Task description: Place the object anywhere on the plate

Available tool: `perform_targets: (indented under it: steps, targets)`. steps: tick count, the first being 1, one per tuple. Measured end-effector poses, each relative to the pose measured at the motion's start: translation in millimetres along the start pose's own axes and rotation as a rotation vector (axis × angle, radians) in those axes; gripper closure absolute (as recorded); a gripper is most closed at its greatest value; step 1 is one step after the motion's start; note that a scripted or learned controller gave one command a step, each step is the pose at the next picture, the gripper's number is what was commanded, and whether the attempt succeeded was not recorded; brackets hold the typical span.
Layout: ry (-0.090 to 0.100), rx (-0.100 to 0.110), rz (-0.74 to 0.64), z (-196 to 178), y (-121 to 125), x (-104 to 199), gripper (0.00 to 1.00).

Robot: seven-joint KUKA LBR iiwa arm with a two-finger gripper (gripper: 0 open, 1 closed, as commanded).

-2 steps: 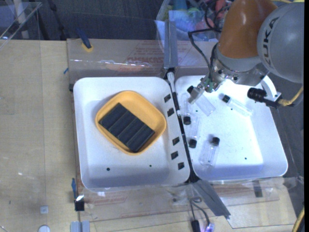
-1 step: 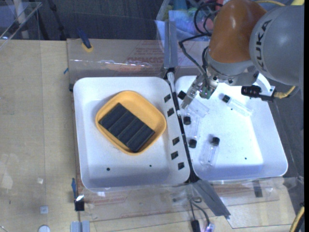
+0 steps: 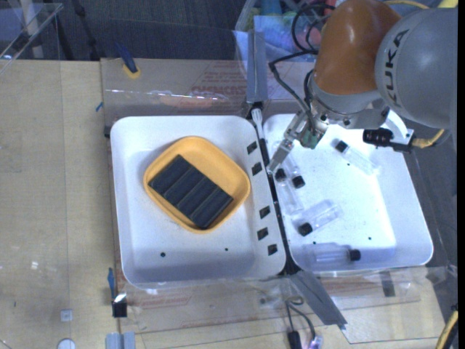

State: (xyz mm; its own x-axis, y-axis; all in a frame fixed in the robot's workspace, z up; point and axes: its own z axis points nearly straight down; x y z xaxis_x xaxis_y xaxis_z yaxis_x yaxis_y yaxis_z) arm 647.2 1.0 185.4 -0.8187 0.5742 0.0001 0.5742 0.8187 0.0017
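The object the task is about could be any of the clear vials (image 3: 318,217) with dark caps that are lying scattered in the right bin (image 3: 407,231); which one I cannot say. The gripper (image 3: 279,167) is reaching down at a slant near that bin's left wall, close to a vial (image 3: 293,177), but I am seeing nothing between its tips. The yellow plate (image 3: 163,167) is sitting in the left bin (image 3: 131,217), well apart from the vials, and it is already carrying a dark ribbed slab (image 3: 190,189). I am judging that the task is barely begun: a grasp, a lift across the divider and a drop on the plate are all left.
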Motion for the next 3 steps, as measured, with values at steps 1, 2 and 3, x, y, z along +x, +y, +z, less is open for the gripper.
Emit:
perform_targets:
  steps: [1,2,3]
  targets:
    - [-0.004,-0.005,0.003,-11,1,-1,1.00]
    - [-0.001,-0.001,-0.211,-9,8,13,1.00]
    - [0.000,0.000,-0.367,0,4,29,1.00]
